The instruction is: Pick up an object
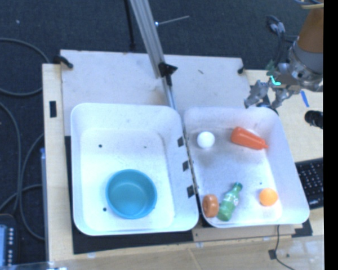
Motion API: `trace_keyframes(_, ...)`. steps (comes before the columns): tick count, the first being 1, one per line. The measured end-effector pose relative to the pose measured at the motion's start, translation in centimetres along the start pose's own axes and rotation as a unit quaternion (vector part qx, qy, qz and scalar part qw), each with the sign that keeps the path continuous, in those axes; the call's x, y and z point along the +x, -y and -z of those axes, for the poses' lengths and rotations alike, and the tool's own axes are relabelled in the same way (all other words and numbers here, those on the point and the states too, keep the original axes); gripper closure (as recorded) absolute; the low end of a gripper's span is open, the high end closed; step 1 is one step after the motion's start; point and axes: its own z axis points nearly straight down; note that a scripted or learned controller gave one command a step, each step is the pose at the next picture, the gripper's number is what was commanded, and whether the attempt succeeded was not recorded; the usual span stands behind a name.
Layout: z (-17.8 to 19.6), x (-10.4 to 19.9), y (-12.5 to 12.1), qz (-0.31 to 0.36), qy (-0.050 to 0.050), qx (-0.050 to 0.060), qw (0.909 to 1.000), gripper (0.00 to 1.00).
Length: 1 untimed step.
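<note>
My gripper [266, 98] hangs over the far right corner of the right bin [287, 151], fingers spread open with nothing between them. Just below and left of it an orange carrot-like piece [248, 138] lies in the bin. A white ball [205, 139] rests further left near the divider. Along the bin's near side lie a green bottle [230, 201], a brown egg-shaped object [210, 205] beside it, and a small orange ball [268, 197]. The left bin [90, 128] holds a blue bowl [131, 193].
A slanted metal pole [149, 35] rises behind the bins and meets the bench near their shared far edge. A black keyboard [311, 179] sits off the right bin's right side. Cables lie on the dark floor to the left.
</note>
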Motion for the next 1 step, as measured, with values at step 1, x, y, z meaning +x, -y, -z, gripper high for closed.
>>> trace_keyframes(1, 0.34, -0.01, -0.10, 0.000, 0.001, -0.003, 1.0000, 0.00)
